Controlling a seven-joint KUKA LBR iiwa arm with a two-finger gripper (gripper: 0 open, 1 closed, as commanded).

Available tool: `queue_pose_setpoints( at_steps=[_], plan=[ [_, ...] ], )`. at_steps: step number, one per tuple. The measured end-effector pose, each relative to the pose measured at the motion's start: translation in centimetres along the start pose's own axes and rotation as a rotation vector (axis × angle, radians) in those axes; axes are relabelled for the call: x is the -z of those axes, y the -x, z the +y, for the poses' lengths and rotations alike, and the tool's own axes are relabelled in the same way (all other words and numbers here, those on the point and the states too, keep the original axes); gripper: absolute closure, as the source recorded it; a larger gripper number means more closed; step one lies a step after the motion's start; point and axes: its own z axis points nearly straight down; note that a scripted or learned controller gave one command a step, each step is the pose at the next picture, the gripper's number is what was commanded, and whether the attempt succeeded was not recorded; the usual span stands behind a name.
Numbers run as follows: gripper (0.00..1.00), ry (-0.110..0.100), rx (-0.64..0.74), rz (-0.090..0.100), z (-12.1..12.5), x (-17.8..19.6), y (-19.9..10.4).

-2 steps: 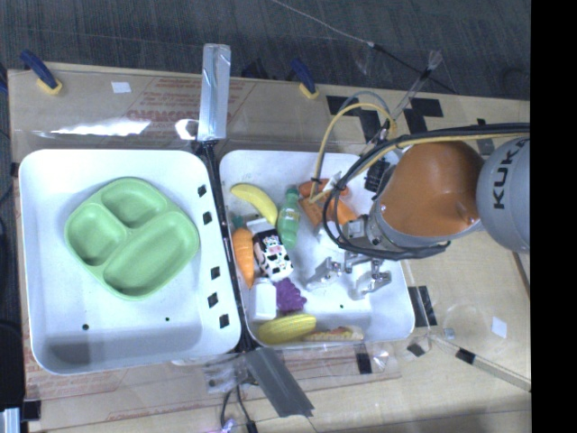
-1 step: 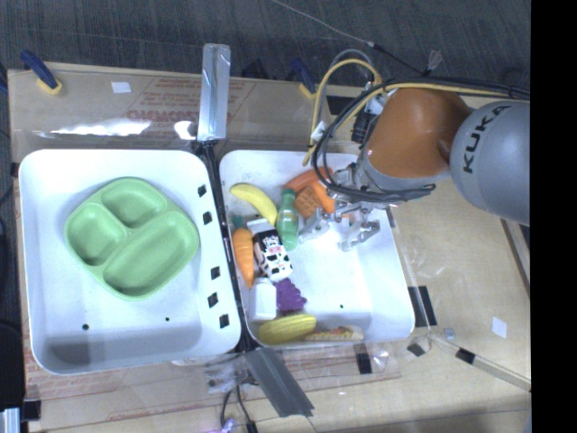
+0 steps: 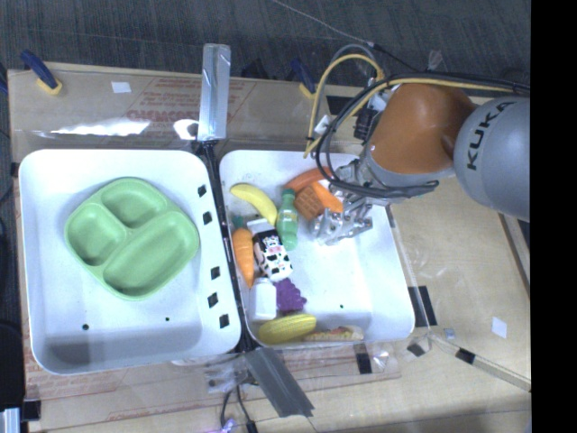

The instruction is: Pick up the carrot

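Tool [image 3: 341, 226] sits low in the right bin [image 3: 383, 287] near its back right corner, finger state not discernible, beside an orange toy [image 3: 311, 192], while the carrot [image 3: 243, 253] lies apart along the bin's left wall, just beside the cow-patterned carton [image 3: 271, 254].

Two bins [image 3: 54, 332], one green plate [image 3: 132, 235], perhaps two bananas [image 3: 255, 201].

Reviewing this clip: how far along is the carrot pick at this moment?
Nothing looks done yet: the carrot lies in the right bin, at its left wall beside the cow-patterned toy. In hand: the gripper is low in the same bin, but to the carrot's right near an orange block. Left: reaching, grasping and lifting the carrot.
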Motion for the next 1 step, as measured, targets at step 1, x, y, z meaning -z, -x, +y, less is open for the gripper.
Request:
queue_pose_setpoints(
  at_steps=[1],
  plan=[
    [1.0,-0.004,-0.304,0.001,-3.31,4.6,6.03]
  ],
)
